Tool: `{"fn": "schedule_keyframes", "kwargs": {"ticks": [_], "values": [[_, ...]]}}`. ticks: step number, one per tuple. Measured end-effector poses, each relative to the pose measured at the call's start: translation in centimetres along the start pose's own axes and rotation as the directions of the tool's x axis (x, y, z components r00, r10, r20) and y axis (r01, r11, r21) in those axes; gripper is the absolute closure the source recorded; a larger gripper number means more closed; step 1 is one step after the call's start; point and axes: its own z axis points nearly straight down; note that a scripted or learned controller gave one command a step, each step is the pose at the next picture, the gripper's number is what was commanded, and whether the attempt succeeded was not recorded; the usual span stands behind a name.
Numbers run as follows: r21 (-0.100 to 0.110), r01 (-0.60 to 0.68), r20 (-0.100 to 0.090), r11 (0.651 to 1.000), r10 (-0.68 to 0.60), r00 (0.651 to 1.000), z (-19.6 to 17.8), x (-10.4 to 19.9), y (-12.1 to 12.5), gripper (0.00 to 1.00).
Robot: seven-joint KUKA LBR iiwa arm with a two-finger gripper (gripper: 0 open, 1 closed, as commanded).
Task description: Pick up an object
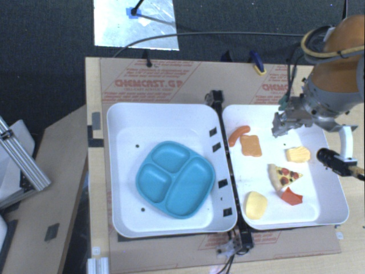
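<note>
My tool (pixel 283 124) hangs over the right bin (pixel 333 210), its opening unclear. The cheese piece (pixel 297 154) lies just at its five o'clock, beside the pizza slice (pixel 283 176); I risk nudging either.

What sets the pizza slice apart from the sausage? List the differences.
The pizza slice is a yellow wedge with red toppings; the sausage is a plain orange, curved link. The pizza slice lies mid-bin; the sausage lies by the divider. Both rest loose in the right bin.
</note>
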Motion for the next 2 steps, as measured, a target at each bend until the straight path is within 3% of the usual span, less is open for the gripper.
{"fn": "schedule_keyframes", "kwargs": {"ticks": [2], "values": [[0.001,-0.001,0.0,1.0,0.001,1.0,2.7,9.1,4.2,1.0]]}}
